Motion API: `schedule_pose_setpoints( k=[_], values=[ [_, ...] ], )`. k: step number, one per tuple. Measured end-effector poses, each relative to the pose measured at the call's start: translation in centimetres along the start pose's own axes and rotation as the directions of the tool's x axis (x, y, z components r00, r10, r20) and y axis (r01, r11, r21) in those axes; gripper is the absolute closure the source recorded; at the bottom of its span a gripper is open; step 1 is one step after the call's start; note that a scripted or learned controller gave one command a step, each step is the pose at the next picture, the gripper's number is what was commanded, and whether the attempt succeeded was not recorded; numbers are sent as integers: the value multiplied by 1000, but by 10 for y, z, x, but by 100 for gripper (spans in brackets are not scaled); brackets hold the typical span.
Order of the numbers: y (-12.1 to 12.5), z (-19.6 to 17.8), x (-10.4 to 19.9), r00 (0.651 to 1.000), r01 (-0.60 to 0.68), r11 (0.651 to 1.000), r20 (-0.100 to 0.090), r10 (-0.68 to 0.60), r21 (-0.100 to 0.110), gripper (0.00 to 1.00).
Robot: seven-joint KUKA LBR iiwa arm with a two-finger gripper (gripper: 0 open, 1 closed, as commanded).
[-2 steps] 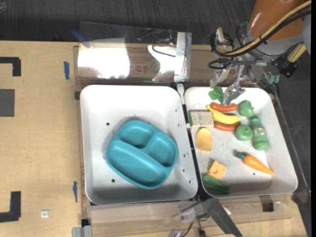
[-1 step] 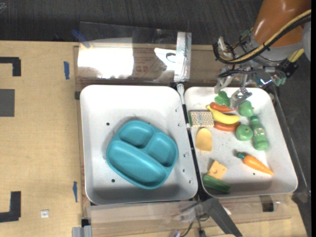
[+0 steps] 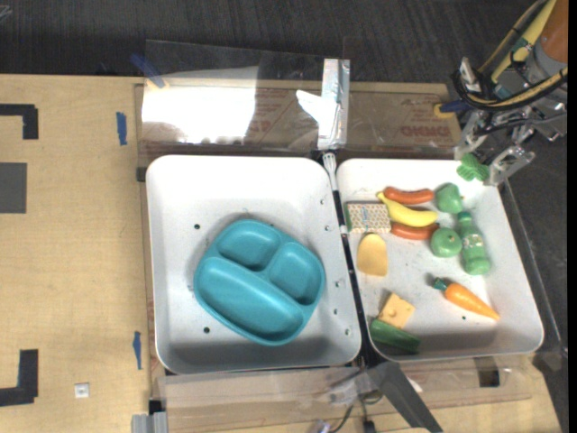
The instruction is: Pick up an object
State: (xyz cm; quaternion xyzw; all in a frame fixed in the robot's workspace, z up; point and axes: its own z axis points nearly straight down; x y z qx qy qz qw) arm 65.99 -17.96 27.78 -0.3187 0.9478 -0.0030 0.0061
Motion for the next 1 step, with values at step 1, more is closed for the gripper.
schedule_pose_setpoints(
  k=[1],
  values=[
    [43, 44, 29, 994, 109, 994, -4, -109, -9, 100]
  ],
)
